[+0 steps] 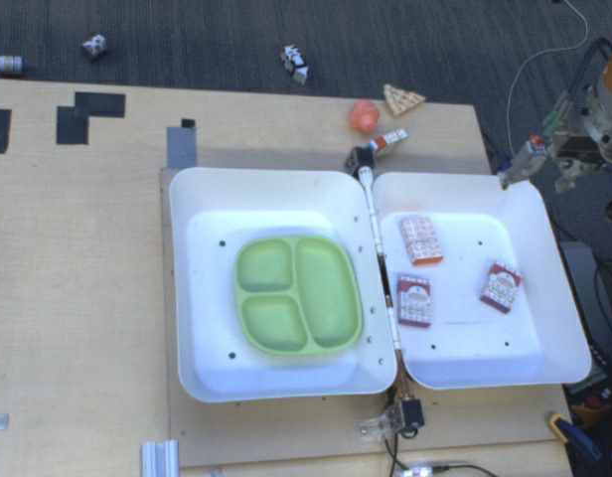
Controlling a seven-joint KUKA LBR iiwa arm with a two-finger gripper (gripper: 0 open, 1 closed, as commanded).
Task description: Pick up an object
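The small cartons, three red-and-white packs, lie in the right bin (pixel 544 266), all flat and apart from one another: one (pixel 414 300) sits nearest the camera just beside the seam between the bins, another (pixel 501 287) lies toward the right wall, turned at an angle, and the third (pixel 421 240) lies farther back. Their printing is too small to read. At the near edge of the table (pixel 77 296), a clip with black wiring (pixel 393 420) sits below the seam, its cable cut off by the lower frame. The left bin (pixel 202 266) holds a light green divided plate (pixel 297 295) with three compartments, resting flat at its middle. Beyond the bins, on the table's far strip, a red ball (pixel 364 115), a wedge-shaped toy like a pizza slice (pixel 403 99) and a small tube-like item (pixel 389 141) lie near together. On the dark floor (pixel 187 18) behind lie scattered small bits, hard to identify. The gripper (pixel 544 157) hangs past the right bin's far right corner, outside the bin; it is blurred and partly cut off, so I cannot tell its state.
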